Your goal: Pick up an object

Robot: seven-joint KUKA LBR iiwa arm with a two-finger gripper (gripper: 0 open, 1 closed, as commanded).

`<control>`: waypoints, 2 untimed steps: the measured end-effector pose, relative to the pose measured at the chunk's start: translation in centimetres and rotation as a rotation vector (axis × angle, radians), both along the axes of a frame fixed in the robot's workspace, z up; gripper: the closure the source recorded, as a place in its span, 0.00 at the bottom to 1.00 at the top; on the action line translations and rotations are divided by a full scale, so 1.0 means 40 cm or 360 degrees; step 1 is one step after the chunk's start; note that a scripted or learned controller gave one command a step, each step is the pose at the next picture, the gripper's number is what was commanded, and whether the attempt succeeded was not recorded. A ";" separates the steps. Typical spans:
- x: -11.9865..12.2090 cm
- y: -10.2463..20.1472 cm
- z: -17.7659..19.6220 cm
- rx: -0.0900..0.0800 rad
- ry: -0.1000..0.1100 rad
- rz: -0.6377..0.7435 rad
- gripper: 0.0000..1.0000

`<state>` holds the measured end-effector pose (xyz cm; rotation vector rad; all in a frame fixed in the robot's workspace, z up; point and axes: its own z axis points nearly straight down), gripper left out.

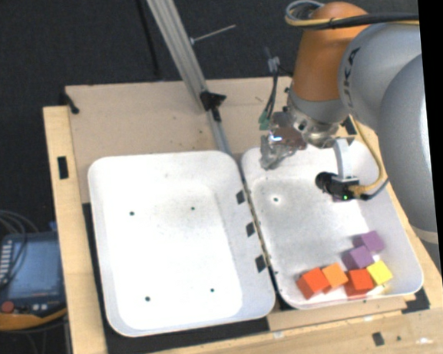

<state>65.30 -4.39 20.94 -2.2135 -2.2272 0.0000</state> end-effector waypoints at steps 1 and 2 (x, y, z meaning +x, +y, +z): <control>-0.002 0.129 0.041 0.0001 -0.0006 0.0002 1.00; 0.014 0.254 0.078 0.0001 -0.0007 0.0003 1.00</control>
